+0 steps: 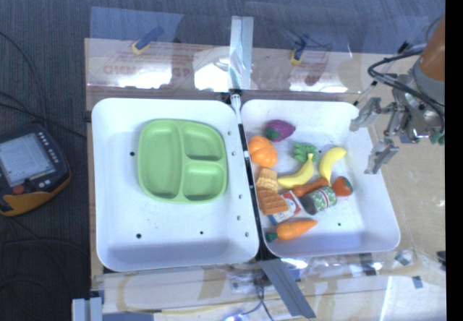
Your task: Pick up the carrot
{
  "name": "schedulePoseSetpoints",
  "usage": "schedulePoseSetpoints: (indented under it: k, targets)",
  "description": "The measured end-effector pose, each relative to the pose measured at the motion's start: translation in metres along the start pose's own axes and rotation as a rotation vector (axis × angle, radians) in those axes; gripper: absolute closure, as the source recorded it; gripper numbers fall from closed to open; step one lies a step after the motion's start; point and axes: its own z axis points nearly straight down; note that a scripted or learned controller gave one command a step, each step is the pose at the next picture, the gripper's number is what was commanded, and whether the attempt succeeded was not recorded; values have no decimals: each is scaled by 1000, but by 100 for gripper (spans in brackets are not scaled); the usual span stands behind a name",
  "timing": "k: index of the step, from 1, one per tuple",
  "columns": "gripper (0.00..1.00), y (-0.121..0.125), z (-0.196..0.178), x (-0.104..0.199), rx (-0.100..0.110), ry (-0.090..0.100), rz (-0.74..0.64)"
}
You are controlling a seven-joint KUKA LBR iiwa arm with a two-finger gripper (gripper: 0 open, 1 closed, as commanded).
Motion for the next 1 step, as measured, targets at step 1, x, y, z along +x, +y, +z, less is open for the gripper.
schedulePoseSetpoints:
  k: [1]
  targets:
    - [0,43,90,49,-3,8,-19]
